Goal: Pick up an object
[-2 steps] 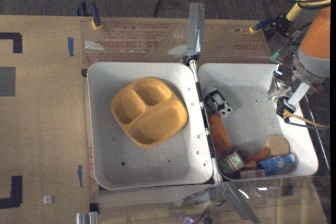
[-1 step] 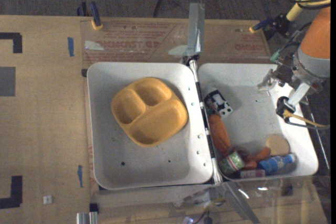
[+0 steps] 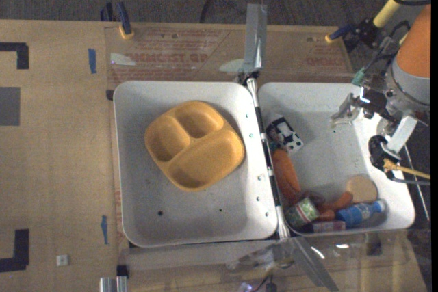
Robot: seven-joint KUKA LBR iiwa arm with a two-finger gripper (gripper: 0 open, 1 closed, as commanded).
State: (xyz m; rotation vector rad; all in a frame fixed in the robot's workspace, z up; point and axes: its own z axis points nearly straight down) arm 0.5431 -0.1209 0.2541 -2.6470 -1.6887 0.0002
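Gripper (image 3: 356,108) over right bin (image 3: 321,96) (finger state unreadable); arm cut off.

Two shallow bins (image 3: 130,167) of smooth white plastic with a soft sheen are carried by a matt, pale wood-like surface (image 3: 55,167). A yellow divided tray (image 3: 195,145) looks like smooth, slightly glossy plastic. Blue tape strips (image 3: 92,60) appear matt. A bottle (image 3: 361,213) of clear, shiny plastic is seen. The claw (image 3: 373,121) looks metallic grey.

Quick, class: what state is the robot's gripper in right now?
Gripper: open, holding nothing, over the right bin.
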